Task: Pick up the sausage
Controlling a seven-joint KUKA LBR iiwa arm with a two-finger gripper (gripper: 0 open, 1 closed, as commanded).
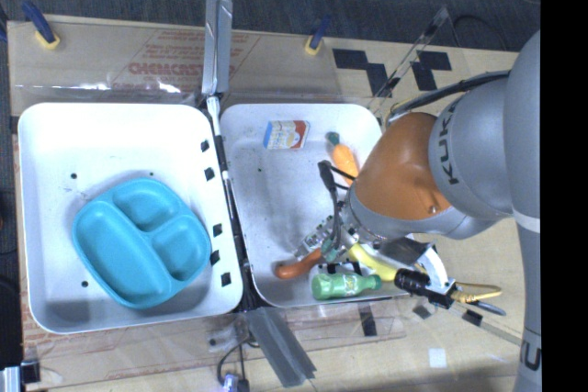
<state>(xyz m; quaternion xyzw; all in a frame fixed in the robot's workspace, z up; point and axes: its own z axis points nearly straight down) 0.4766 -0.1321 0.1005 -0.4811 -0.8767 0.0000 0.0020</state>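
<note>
Two shallow white bins sit side by side on a bench. The left bin (pixel 37 197) holds a blue divided plate (pixel 140 239). In the right bin (pixel 253 197), a small carton (pixel 285 134) lies near the far wall with a carrot (pixel 344 160) to its right. The sausage (pixel 296 266), reddish-brown, lies at the near edge, a green bottle (pixel 342 285) just beside it. The gripper (pixel 329 239) hangs directly over the sausage's right end; whether it pinches anything cannot be told.
</note>
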